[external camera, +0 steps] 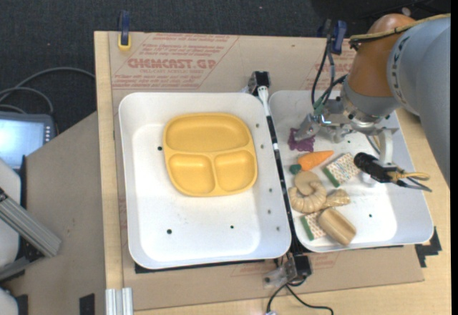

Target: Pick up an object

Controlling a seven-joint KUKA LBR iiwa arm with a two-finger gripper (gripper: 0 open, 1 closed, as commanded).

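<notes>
My gripper (323, 125) hangs low over the far part of the right bin (401, 224), under the grey and orange wrist. Just to its left, touching or nearly touching it, lies a small purple object (301, 139). In front of it rest an orange carrot (316, 160) and a speckled flat packet with a green edge (340, 169). Nearer the front lie a tan croissant (309, 192), a brown bread roll (337, 226) and a small green piece (306, 226). I see nothing lifted off the bin floor.
The left bin (143, 220) holds a yellow divided plate (210, 152) in its far half. A raised rim (275, 163) separates the two bins. The arm covers the right bin's far right corner.
</notes>
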